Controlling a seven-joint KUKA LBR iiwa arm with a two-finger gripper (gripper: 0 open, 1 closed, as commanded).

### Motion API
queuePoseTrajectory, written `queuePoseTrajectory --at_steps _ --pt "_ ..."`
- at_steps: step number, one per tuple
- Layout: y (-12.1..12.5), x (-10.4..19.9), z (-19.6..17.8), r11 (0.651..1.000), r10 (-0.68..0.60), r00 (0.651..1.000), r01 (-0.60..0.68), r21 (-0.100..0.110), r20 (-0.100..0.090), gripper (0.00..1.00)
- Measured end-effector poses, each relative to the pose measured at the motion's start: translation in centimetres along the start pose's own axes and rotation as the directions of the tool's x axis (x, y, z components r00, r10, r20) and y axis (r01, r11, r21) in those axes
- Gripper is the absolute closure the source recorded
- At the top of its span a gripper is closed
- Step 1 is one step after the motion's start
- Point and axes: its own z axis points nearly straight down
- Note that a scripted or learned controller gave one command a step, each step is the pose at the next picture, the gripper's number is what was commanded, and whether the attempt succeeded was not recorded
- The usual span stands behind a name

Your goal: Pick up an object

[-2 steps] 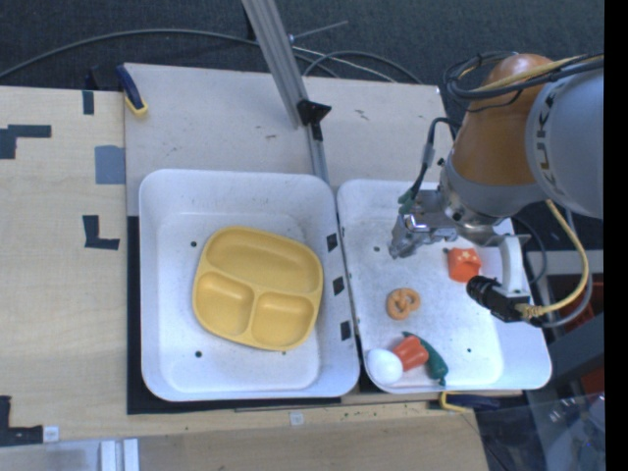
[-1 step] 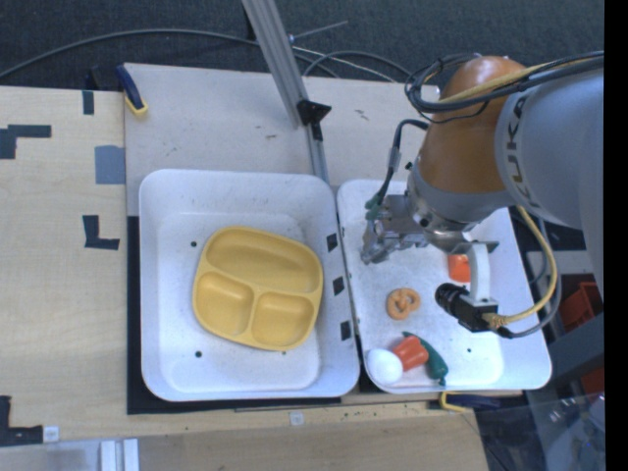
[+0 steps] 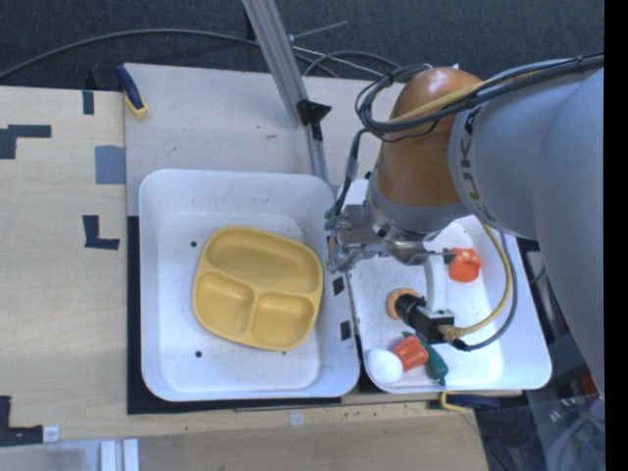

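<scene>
The grey arm with its orange band reaches in from the right and hangs over the right bin (image 3: pixel 525 361). Its gripper (image 3: pixel 345 250) sits low at that bin's left wall, close to the divider between the two bins. In the right bin lie a small orange piece (image 3: pixel 463 266), a round brown-orange item (image 3: pixel 399 304), a red piece (image 3: pixel 411 351), a white egg-shaped object (image 3: pixel 385 366) and a green piece (image 3: pixel 437 367). Nothing is visibly held. The arm hides much of the right bin's back half.
The left bin (image 3: pixel 162 263) holds a yellow divided plate (image 3: pixel 257 287). A slanted metal post (image 3: pixel 280 47) rises behind the bins. Cables loop around the wrist and over the right bin. Tan bench surface lies to the left.
</scene>
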Motion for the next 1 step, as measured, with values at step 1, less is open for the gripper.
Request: queuePoseTrajectory --at_steps 1 --pt "-1.68 4.58 0.64 1.0 0.0 1.0 0.0 0.001 0.0 1.0"
